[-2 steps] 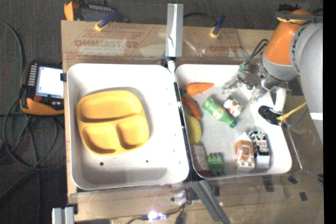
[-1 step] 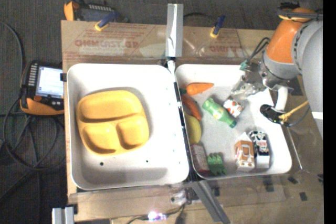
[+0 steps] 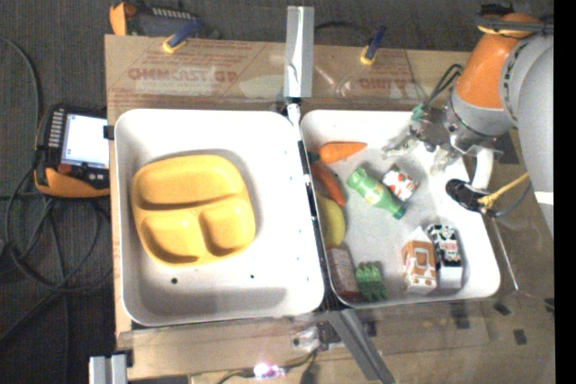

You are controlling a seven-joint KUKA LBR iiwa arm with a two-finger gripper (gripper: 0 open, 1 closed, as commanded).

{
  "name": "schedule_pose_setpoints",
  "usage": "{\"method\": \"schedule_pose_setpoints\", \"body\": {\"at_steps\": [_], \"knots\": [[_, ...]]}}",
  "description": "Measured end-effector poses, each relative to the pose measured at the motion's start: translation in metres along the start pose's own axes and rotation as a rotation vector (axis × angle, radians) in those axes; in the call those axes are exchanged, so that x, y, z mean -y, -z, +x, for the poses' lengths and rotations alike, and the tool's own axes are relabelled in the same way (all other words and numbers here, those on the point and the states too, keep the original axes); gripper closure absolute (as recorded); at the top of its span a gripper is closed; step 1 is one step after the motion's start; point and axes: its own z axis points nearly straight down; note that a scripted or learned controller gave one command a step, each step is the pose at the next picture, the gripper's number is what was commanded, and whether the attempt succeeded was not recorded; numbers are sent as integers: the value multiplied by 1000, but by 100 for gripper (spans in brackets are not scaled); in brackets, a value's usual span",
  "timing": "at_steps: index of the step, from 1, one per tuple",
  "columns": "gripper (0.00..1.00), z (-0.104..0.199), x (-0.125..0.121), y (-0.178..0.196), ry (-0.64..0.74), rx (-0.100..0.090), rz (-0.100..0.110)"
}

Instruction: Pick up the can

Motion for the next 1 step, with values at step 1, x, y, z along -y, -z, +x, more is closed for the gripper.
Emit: {"method": "schedule_pose_setpoints", "body": {"at_steps": [1], "knots": [[0, -5, 20, -16, -106, -10, -5]]}}
